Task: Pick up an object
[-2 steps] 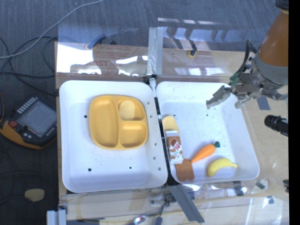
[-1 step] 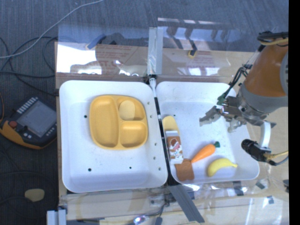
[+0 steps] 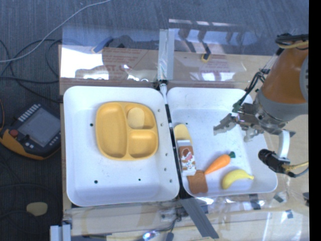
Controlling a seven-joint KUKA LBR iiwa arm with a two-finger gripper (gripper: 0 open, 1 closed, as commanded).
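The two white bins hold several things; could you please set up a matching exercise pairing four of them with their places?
Things:
1. yellow divided tray
2. carrot
3. banana
4. pincer

Places:
A. near the right bin's front right corner
B. above the right bin's middle, over bare floor
C. in the middle of the left bin
D. in the right bin, just up and left of the banana

Pairs: 1-C, 2-D, 3-A, 4-B

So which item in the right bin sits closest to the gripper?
The carrot. It lies just below the gripper, while the banana and carton sit farther off.
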